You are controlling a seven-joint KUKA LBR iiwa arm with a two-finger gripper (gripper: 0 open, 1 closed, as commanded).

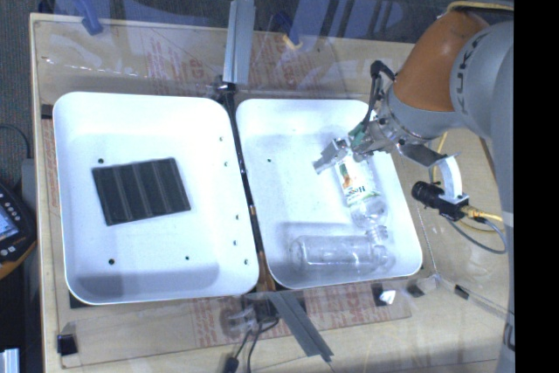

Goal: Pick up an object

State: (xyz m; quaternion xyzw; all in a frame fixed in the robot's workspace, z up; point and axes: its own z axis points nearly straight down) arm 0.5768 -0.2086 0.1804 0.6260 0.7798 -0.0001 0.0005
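Item 1, nearest the camera: metal bracket (293, 329) on the front edge of the desk (349, 323), at 6 o'clock of the seam between the bins.

Item 2: left bin (79, 113), white, shallow. Contents: one dark ribbed slab (141, 189), lying flat, left of the bin's centre.

Item 3: right bin (271, 122), white, touching the left bin along the seam. Contents: two clear plastic bottles.
- Labelled bottle (359, 192), long axis running roughly 11 to 5 o'clock, orange-and-white label at mid-body, in the bin's right half.
- Plain bottle (336, 252), on its side along the near wall, long axis 9 to 3 o'clock, its right end just beside the lower end of the labelled bottle.

Item 4: tool (339, 153), on the grey arm with the orange band (432, 65), entering from 3 o'clock. It hangs over the upper end of the labelled bottle; the bottle's body extends from it toward 5 o'clock. Whether the tool is apart, together or clamped cannot be told at this size.

Judgement: the labelled bottle is the likelier pick. A grasp would want closing across the long axis, not along it; clear round plastic may slip or roll.
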